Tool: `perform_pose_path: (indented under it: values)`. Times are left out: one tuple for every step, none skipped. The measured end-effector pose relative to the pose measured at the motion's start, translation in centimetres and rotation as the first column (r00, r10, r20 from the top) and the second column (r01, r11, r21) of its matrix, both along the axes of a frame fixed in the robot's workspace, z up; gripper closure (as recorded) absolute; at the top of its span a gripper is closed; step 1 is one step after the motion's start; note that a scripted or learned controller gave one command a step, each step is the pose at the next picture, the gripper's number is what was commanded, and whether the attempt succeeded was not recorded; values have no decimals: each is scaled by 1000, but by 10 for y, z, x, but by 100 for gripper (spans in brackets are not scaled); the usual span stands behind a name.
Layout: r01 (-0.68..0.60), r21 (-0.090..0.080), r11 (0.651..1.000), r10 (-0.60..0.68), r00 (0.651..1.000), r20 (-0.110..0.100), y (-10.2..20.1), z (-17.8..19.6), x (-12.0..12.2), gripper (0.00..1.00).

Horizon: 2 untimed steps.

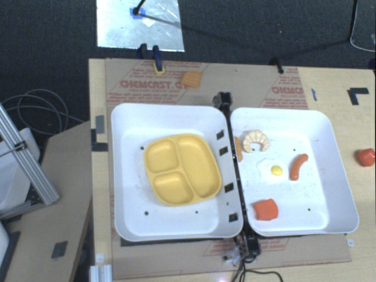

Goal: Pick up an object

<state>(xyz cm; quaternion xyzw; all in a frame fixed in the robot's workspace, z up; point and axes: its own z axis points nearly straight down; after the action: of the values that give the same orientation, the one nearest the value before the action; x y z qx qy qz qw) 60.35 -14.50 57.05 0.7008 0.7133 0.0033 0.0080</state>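
Wires (245, 256) bunch at the near edge of the bench, right below the seam where 2 shallow white bins meet. Just behind them, in the near part of the right bin (332, 192), lies a red block (265, 209).

Further back in the same bin sit 3 more toy foods:
- a fried egg (271, 170) with a yellow yolk, near the middle
- a reddish sausage (298, 165) just to the right of the egg, standing apart from it
- a pale shrimp (256, 140), curled, behind the egg and close to the bin's left wall

A small orange piece (238, 147) rests against that left wall beside the shrimp (too small to identify).

The left bin (126, 157) holds 1 thing: a yellow plate (182, 169) with 3 compartments, lying flat near the centre and turned a little askew. Nothing sits in its compartments. Black clips (223, 151) run along the seam between the bins.

Both bins rest on a sheet of brown cardboard (282, 87) with red lettering. On it, behind the left bin, is a tan chunk (191, 79). A red object (366, 157) sits on the bare bench to the right of the right bin. A silver sheet (140, 16) lies on the dark floor at the back, with a blue and yellow clamp (156, 57) at its near edge.

The claw's state cannot be told.
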Motion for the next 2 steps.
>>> perform_pose_path:
  values:
    - [-4,-2,1000,4,1000,3,0,11,0,100]
    - [-8,-4,1000,8,1000,7,0,23,0,100]
